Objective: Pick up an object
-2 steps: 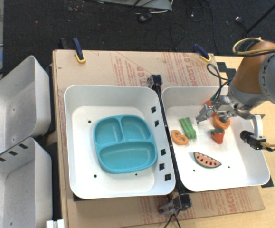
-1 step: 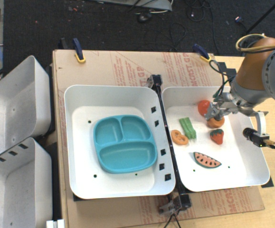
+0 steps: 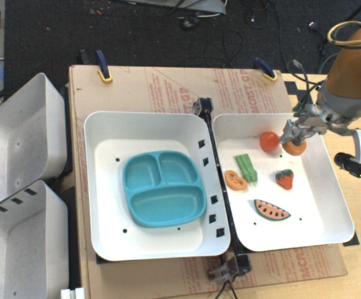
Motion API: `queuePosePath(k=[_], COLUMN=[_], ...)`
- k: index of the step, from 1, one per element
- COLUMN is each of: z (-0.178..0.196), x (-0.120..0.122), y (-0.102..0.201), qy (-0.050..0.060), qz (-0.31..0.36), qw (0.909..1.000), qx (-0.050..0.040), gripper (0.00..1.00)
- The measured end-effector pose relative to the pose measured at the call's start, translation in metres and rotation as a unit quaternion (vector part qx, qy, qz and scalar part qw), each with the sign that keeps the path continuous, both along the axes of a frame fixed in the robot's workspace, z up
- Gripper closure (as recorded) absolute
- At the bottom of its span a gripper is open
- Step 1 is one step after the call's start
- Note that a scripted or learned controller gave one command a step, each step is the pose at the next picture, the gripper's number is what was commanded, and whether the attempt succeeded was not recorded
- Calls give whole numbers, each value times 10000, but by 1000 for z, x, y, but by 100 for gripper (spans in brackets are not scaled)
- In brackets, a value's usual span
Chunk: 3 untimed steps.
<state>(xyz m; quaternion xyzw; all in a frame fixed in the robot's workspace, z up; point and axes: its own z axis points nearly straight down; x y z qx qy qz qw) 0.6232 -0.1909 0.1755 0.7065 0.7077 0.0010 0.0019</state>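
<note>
The arm came in from the right, its gripper point(image 3: 294, 136) low over the far right corner of the right bin point(image 3: 336, 229), and right under it sat an orange piece point(image 3: 295, 147), round and small. The grey hardware covered the top of that piece, so whether the fingers were spread or pinched on it I could not tell. Just to the left, touching or nearly so, lay a red tomato point(image 3: 269, 141). That was the relation that mattered: the orange piece lay directly beneath the tool, the tomato crowded its left flank, and a closing finger on that side would likely have nudged it. Being round, the piece offered no long axis to line up with. The other toys lay nearer the camera and well apart from the tool: a green pepper point(image 3: 246, 167) lying lengthwise front to back, an orange ring point(image 3: 234, 180) beside it, a strawberry point(image 3: 285, 178), and a watermelon slice point(image 3: 271, 210) at the front. The left bin point(image 3: 105, 136) held a blue divided plate point(image 3: 164, 188).
</note>
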Motion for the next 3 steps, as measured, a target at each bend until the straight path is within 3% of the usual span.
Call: queuePosePath(k=[1,3], z=[53,70], x=[2,-9], y=[0,104], qy=[-16,19], qz=[4,32], qw=[10000,10000], qx=[-6,14], gripper=[100,100])
